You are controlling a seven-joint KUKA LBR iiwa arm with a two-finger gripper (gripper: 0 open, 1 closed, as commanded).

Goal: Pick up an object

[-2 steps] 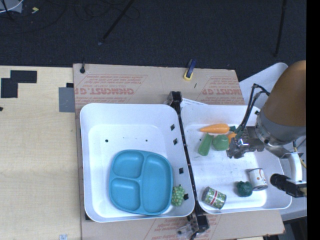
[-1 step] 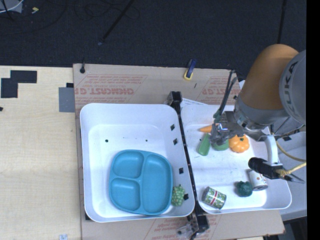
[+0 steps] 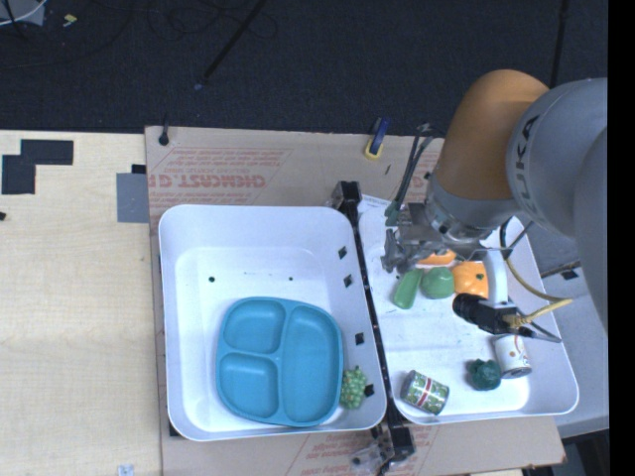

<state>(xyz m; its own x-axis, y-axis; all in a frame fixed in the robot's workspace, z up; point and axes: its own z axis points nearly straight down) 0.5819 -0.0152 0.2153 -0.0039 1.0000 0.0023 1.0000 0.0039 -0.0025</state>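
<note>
1. green objects (image 3: pixel 422 287): right bin (image 3: pixel 556 395), upper left, packed beside an orange piece (image 3: pixel 471 278).
2. gripper (image 3: pixel 402 249): just above them; finger state cannot be told, seemingly nothing held.
3. risk: crowding may make fingers straddle two items or slip off.
4. blue plate (image 3: pixel 280 360): left bin.

Dark carpeted floor (image 3: pixel 298 48), pale wooden bench (image 3: pixel 69 315), cardboard sheet (image 3: pixel 248 167)

A pale wooden worktop (image 3: pixel 69 305) carries a printed cardboard sheet (image 3: pixel 248 162). Two white bins sit side by side on the cardboard: the left bin (image 3: pixel 189 236) and the right bin (image 3: pixel 556 390), touching along a black divider (image 3: pixel 359 266).
</note>
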